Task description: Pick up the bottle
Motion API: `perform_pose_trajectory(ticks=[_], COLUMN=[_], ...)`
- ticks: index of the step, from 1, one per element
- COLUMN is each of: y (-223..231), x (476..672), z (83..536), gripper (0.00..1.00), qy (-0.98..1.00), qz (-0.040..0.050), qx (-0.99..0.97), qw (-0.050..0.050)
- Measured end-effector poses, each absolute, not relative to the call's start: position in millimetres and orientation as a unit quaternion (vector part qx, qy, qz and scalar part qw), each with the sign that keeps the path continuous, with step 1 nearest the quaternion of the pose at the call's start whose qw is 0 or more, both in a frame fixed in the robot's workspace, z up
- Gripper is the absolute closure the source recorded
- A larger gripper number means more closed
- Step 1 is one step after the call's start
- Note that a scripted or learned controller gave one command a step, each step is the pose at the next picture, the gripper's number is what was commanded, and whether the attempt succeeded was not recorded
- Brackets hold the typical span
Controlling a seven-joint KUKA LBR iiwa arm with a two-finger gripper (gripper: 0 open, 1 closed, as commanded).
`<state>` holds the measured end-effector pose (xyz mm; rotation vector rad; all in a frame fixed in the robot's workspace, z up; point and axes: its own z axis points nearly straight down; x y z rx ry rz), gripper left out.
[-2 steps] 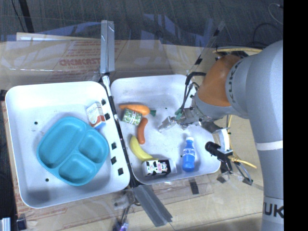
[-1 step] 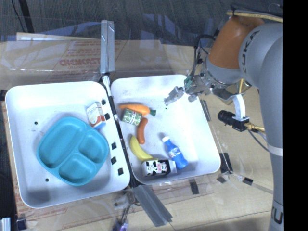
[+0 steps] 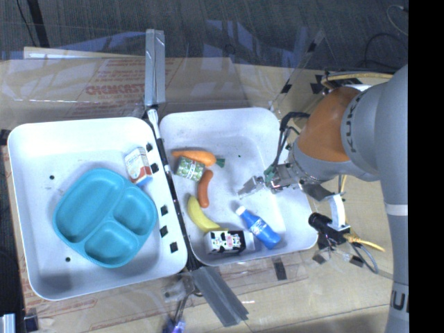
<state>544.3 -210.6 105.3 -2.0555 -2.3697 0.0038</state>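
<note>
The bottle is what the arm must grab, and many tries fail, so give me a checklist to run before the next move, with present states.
1. Blue bottle in the right bin, lying on its side: ok.
2. Bottle's top side free to approach: ok.
3. Gripper above the bottle: not ok, it sits up and left of it.
4. Bottle between the fingers: not ok.
5. Neighbours: black-and-white carton and banana lie close to the left: cannot tell if they interfere.
</note>
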Motion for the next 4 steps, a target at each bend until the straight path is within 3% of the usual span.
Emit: perform_pose_trajectory(ticks=[1,2,3,4], y=[-206.1,-206.2,-161.7,-137.7], x=[492.1,493.1,477.2,476.7], z=[91.6,101.6,152.7,161.7], gripper=[0.00,1.00,1.00,1.00], qy=[-0.759,-0.761,-0.693,-0.748], qz=[0.0003,0.0005,0.0004,0.0005], qx=[-0.651,-0.649,-0.721,-0.664], qw=[0.001,0.001,0.000,0.002])
